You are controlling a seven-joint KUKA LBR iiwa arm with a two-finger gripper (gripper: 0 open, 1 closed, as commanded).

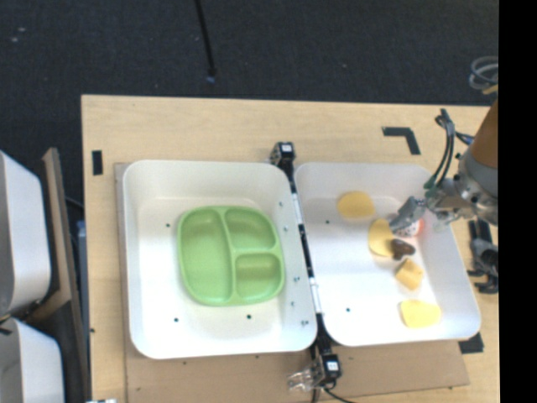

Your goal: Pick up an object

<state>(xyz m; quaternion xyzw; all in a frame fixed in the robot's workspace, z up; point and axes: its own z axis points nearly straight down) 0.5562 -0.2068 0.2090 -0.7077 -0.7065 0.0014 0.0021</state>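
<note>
Gripper (409, 218): low over the right bin (352, 326), reaching in from the right on the grey arm (470, 179). Whether the jaws stand apart or together cannot be told; nothing can be made out between them.

Yellow piece (381, 238): just below-left of the jaws, touching or nearly touching the tip; rounded, flat on the bin floor.

Small dark brown object (404, 248): just below the jaws, against the right edge of that yellow piece.

Tan wedge-like piece (409, 274): farther below the jaws, near the brown object, slightly apart from it.

Yellow disc (356, 205): left of the jaws and slightly above, lying apart from the other pieces.

Yellow lump (419, 313): well below the jaws, near the bin's lower right corner.

Left bin (151, 191): well to the left of the jaws, edge to edge with the right bin.

Green divided tray (228, 254): far left of the jaws, flat in the middle of the left bin, three compartments.

Wooden bench (210, 124): beneath both bins.
</note>
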